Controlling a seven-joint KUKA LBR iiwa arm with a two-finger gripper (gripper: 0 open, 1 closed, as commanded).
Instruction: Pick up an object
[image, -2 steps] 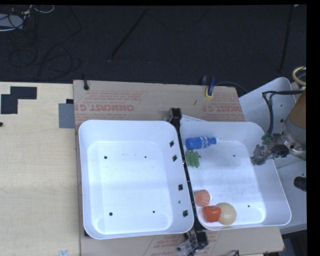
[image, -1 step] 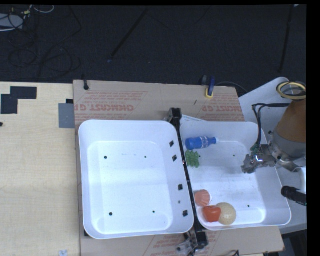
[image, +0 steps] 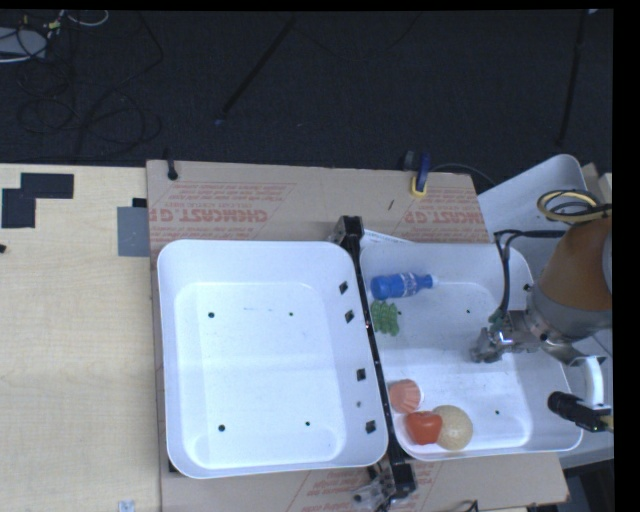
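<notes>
Dark carpet fills the top of the frame above a pale bench (image: 70, 330) and cardboard sheet carrying two white bins; the right bin (image: 500, 440) holds a blue bottle (image: 402, 285), green sprig (image: 386, 318) and three round pieces at its lower left. The gripper (image: 487, 350), right of centre, hovers over bare floor, its fingers' spread too blurred to tell. A good pick probably means shifting toward the lone bottle, aligning across its narrow body.

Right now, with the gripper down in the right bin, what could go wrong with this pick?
1. The gripper sits on bare bin floor, apart from every object, so it may grasp nothing.
2. The red ball, cream ball and pink piece crowd the near corner, so the bin wall may block a grasp.
</notes>
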